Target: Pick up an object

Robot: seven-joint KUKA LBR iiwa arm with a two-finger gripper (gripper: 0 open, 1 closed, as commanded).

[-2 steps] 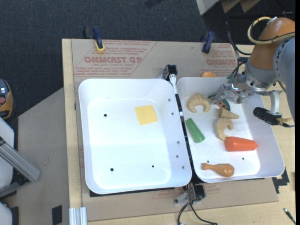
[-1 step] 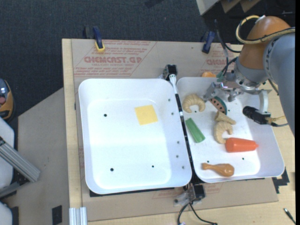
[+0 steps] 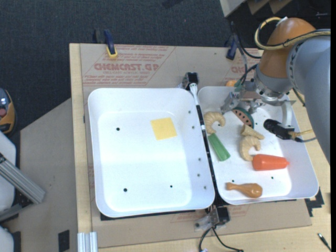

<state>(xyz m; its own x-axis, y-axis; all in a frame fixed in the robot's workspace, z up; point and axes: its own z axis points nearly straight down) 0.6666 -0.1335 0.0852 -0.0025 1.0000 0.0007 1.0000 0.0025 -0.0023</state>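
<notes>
**Arm low over the right bin's far side, claw state unclear**

The left bin [image 3: 105, 140] holds a single flat yellow square [image 3: 164, 128], lying a little toward its far right part, well apart from the walls.

Past the divider, the right bin [image 3: 302, 185] carries the rest. A pale curled shrimp [image 3: 214, 120] lies close against the divider near the far end. Just in front of it a green pod [image 3: 219, 147] lies at a slant, its upper end near the shrimp. Toward the near edge rests a tan drumstick [image 3: 245, 189], lengthwise across the bin. Farther right, a pale beige piece [image 3: 249, 142], perhaps another shrimp or a bit of ginger, sits mid-bin, and an orange carrot [image 3: 270, 163] lies just beside it on the near side, nearly touching.

The gripper [image 3: 242, 105] hangs over the far part of the right bin, between the shrimp and the beige piece. A small red-and-green piece [image 3: 245, 117] shows right under it, but clutter around the wrist hides whether it is gripped; I cannot tell if the claw is released or clenched. The grey arm [image 3: 310, 62] with its orange band [image 3: 283, 35] rises to the right.
</notes>
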